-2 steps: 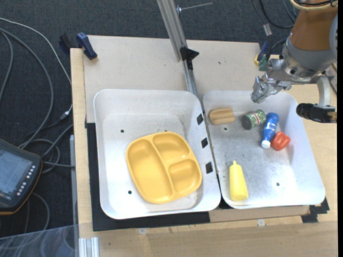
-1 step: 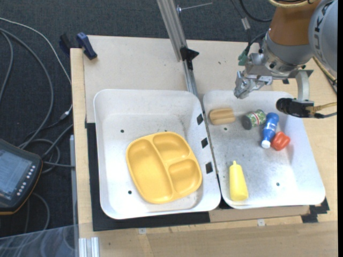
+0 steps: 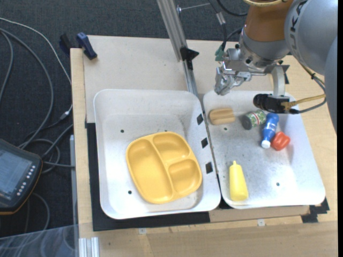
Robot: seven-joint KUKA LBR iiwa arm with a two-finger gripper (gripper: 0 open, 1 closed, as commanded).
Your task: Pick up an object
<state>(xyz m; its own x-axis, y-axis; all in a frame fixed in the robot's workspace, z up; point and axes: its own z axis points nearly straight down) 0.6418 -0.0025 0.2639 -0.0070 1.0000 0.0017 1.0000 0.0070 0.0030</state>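
1. From where I stand, the grey arm with the orange band (image 3: 273,15) comes in at the upper right of the frame, and its metal gripper (image 3: 225,83) hangs over the upper left corner of the right-hand shallow white bin (image 3: 292,170).
2. I cannot tell whether the gripper is spread or closed; nothing shows in its grasp.
3. Just below the gripper, and apart from it, a tan rounded block (image 3: 221,116) lies in the right bin near its upper left corner, close to the wall shared with the other bin.
4. To the right of the block lies a small grey-green can (image 3: 252,119) on its side.
5. Just beside the can, a blue and white plastic bottle (image 3: 269,129) lies at a slant, with a small red-orange lump (image 3: 281,141) against its lower right.
6. A yellow squeeze bottle (image 3: 238,181) lies lengthwise near the lower left edge of the same bin, well apart from the others.
7. The left-hand shallow white bin (image 3: 107,103) holds a yellow plastic tray with three compartments (image 3: 163,167), lying flat in its lower middle.
8. On the pale bench top (image 3: 134,63), at the upper left, sits a blue clamp (image 3: 86,45).
9. A slanted aluminium post (image 3: 172,20) rises from between the two bins toward the top of the frame.
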